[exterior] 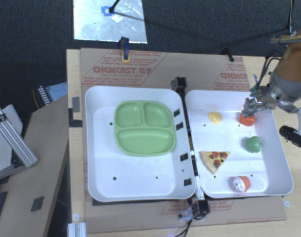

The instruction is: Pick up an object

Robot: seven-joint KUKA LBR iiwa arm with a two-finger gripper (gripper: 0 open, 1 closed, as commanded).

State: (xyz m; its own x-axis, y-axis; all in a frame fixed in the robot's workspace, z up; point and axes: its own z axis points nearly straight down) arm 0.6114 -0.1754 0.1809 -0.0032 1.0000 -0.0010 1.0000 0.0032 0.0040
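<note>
- An orange and white toy (240,183) lies nearest in the right bin (283,181).
- Behind it lie a pizza slice (214,159) and a green ball (252,143).
- Farther back, the claw (249,110) sits right over a red toy (247,120); I cannot tell its grip.
- A green plate (144,128) fills the left bin (98,181).

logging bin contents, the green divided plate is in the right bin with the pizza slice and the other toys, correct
Not quite. The camera view shows the green divided plate in the left bin, alone. The pizza slice and the other toys lie in the right bin.
</note>
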